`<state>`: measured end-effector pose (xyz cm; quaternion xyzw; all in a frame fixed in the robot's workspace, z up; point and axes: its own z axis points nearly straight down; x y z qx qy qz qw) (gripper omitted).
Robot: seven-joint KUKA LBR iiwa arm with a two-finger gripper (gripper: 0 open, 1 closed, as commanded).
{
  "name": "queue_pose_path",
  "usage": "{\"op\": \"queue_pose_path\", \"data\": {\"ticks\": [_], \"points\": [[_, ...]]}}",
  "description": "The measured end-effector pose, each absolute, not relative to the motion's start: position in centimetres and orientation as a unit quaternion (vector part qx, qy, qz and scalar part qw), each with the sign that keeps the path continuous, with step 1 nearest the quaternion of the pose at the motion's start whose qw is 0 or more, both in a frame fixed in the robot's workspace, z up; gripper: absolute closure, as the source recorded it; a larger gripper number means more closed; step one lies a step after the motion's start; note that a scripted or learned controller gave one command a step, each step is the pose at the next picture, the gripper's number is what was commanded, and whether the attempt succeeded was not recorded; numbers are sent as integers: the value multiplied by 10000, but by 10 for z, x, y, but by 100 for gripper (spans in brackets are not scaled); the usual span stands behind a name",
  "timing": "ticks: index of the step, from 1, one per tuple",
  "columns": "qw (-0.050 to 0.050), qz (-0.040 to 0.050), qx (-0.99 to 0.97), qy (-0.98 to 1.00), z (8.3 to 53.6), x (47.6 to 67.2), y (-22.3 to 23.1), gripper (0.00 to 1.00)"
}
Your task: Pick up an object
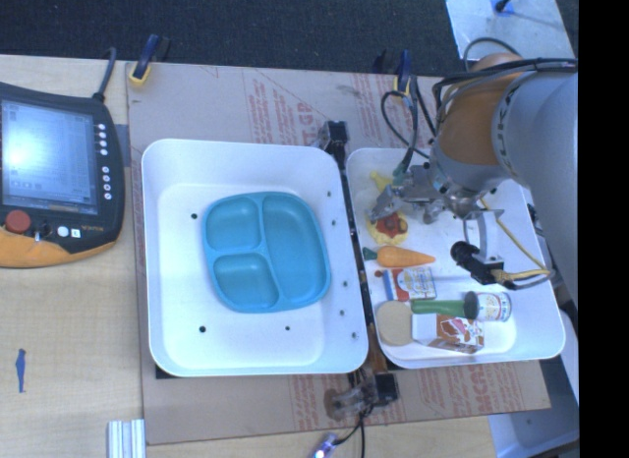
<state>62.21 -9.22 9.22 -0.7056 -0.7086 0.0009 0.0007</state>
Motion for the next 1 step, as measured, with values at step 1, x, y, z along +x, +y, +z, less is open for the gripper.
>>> {"op": "queue_pose_path", "data": {"ticks": [1], "points": [[-1,2,-7050,-7092,104,623,-93,100]]}}
